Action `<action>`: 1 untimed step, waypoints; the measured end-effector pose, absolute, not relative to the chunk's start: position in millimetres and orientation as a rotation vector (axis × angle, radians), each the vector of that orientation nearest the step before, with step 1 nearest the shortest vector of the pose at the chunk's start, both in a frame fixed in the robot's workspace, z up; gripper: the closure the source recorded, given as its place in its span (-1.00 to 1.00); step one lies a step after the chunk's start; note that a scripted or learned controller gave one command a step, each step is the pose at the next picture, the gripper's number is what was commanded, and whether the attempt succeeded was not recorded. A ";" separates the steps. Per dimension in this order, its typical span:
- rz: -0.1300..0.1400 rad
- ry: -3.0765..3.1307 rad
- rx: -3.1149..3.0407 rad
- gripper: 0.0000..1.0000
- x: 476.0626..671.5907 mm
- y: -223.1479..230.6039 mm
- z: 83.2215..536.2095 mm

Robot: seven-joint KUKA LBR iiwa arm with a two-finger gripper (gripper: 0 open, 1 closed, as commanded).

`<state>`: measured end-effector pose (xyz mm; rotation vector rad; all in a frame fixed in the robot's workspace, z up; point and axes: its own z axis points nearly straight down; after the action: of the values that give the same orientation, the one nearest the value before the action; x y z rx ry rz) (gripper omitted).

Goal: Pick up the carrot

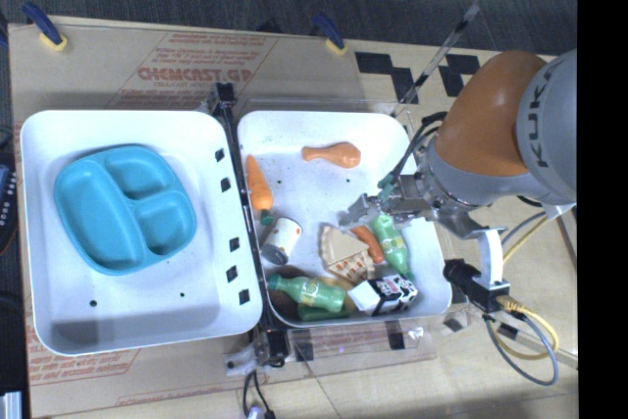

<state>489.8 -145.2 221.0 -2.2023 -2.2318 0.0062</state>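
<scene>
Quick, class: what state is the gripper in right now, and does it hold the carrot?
Gripper: state cannot be told; it sits over the right bin, apart from the carrot, which lies by the divider.

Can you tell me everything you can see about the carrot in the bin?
The carrot is a small orange toy, smooth and shiny like plastic. It is long and thin, and one end looks narrower. It lies flat on the white floor of the right bin, right along its left wall, pointing up and down in the picture. Its lower end sits close to a little white cup; whether they touch is hard to tell. The end effector is over on the bin's right side, away from it.
</scene>
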 end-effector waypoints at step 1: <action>0.001 -2.113 -2.326 -1.00 546.6 -210.9 284.4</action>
<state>546.6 -210.9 284.4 -2.3265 -2.1127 0.0015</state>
